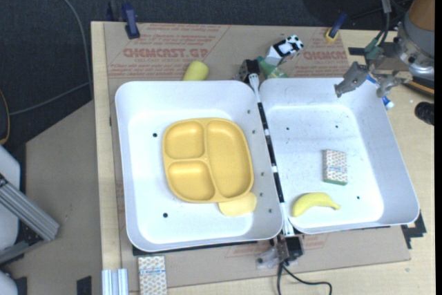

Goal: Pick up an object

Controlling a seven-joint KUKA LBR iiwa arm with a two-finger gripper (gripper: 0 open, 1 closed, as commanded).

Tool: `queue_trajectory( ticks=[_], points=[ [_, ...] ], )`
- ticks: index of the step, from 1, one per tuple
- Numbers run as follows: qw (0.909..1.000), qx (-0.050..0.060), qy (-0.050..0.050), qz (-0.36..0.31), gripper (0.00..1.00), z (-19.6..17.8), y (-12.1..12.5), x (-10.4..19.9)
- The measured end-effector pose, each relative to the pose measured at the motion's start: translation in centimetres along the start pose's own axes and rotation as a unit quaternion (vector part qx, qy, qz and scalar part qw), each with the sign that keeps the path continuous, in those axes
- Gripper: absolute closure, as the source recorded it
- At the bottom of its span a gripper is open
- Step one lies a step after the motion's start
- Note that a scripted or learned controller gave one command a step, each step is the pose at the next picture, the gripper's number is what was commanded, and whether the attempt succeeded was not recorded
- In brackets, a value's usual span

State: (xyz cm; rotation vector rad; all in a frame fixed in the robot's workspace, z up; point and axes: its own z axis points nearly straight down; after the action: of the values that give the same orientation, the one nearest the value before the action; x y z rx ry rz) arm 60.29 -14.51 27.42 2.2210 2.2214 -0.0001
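End effector (364,79) over the right bin's (397,148) upper right corner, fingers spread, nothing between them; arm cut off at frame edge. Banana (314,203) and small patterned box (336,166) lie in that bin's lower part. Left bin (135,148): yellow divided plate (207,159) partly covering a yellow piece (239,206).

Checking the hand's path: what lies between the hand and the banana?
In the camera view, the small box sits roughly between the hand and the banana; otherwise bare bin floor.
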Motion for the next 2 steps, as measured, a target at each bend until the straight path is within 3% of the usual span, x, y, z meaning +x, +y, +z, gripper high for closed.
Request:
queue_trajectory(
  ticks=[1, 2],
  points=[
    [1.0000, 0.001, 0.000, 0.001, 0.00, 6.1, -8.5, -3.9],
    [1.0000, 0.001, 0.001, 0.000, 0.00, 17.1, -8.7, -2.1]
  ],
)
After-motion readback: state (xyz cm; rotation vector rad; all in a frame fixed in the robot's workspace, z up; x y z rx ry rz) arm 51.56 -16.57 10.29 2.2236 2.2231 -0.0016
